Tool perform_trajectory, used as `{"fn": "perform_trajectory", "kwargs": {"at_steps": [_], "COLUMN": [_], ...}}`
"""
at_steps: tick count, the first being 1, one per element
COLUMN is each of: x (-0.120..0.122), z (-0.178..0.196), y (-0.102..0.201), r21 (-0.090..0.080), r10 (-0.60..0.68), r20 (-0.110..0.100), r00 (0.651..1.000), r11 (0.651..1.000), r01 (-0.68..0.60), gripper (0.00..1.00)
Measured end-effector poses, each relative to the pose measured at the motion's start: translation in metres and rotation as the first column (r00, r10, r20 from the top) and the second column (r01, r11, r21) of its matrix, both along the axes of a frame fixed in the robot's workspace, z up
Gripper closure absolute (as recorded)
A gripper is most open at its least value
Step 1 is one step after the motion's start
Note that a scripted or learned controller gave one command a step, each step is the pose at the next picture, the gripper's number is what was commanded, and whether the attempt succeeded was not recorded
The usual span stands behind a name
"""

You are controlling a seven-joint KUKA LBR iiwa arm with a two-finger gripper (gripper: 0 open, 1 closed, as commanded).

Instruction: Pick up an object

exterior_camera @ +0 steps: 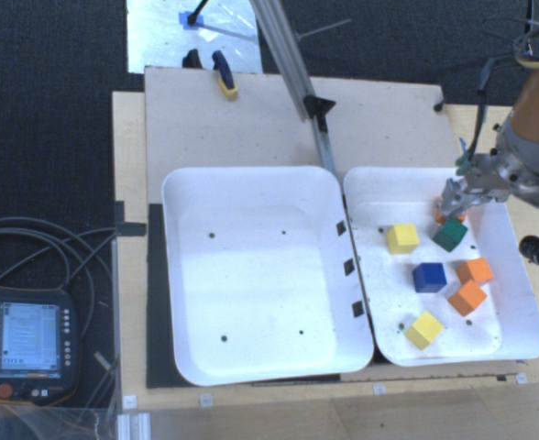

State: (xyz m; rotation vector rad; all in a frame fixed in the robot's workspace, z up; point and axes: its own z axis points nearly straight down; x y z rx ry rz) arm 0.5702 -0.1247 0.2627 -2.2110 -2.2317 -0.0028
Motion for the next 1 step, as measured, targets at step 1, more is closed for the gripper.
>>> {"fn": "perform_trajectory", "kwargs": {"at_steps": [1], "x": [-0.0039], "z": [-0.0114], "y": [0.0522], "r21": [0.001], "r10": [0.001], "r20": [0.000], "r00": [1.000], "r11": [1.000], "r01": [-0.001], "gripper": [1.00]}}
